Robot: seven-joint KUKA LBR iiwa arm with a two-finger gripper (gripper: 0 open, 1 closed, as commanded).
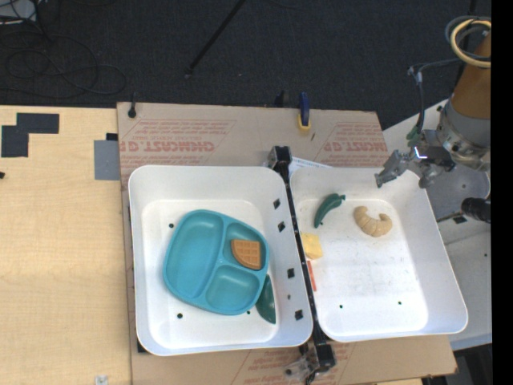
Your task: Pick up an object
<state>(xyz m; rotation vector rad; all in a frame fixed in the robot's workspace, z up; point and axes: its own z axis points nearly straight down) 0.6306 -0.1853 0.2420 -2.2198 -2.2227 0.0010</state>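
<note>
Cut off by the right edge: the arm (pixel 473 95). Half hidden under the teal plate (pixel 210 261): a dark green thing (pixel 267 303). Too small to tell: whether the hand (pixel 409 169) is open.

The left bin (pixel 144 215) holds a divided plate (pixel 200 263) bearing a waffle (pixel 248 253); the right bin (pixel 433 295) holds a pepper (pixel 327 208), a croissant (pixel 374 220) and, at its left wall, perhaps cheese (pixel 311 248).

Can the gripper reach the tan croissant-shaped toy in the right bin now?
Probably yes: the tan croissant-shaped toy lies uncovered on the right bin floor, apart from the green pepper, with the gripper close above the bin's rim.
</note>
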